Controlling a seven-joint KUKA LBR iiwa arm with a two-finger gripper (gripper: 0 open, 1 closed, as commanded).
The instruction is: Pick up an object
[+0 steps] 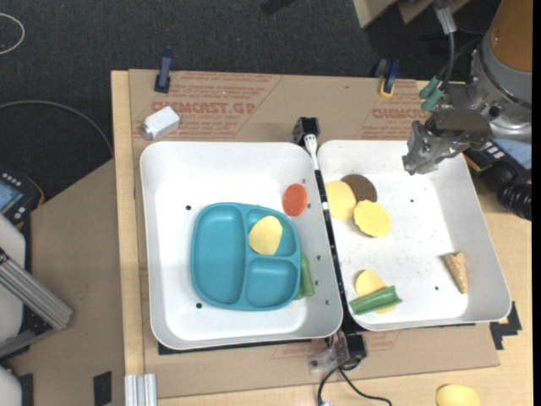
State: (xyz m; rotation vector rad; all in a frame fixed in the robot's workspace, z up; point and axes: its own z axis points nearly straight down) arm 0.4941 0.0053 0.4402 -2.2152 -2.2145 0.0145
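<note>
Camera view: claw (420, 164) hanging over right bin's (482, 227) far corner, finger gap unreadable. Yellow disc (372, 218) lying below-left of claw; probably light, rigid, slippery plastic; grip across edges.

Both white bins, the left bin (161, 252) and the right bin (482, 252), look like smooth moulded plastic with a soft sheen, and the turquoise divided tray (221, 260) in the left one has the same smooth, faintly glossy plastic look. The table (254, 100) under them is covered by matt brown cardboard with red print, while the tool (423, 155) at two o'clock looks like dull grey metal. The yellow pieces (372, 218) and the green stick (374, 300) look like smooth matt plastic, and the tan wedge (457, 271) at four o'clock looks rougher and grainy.
</note>
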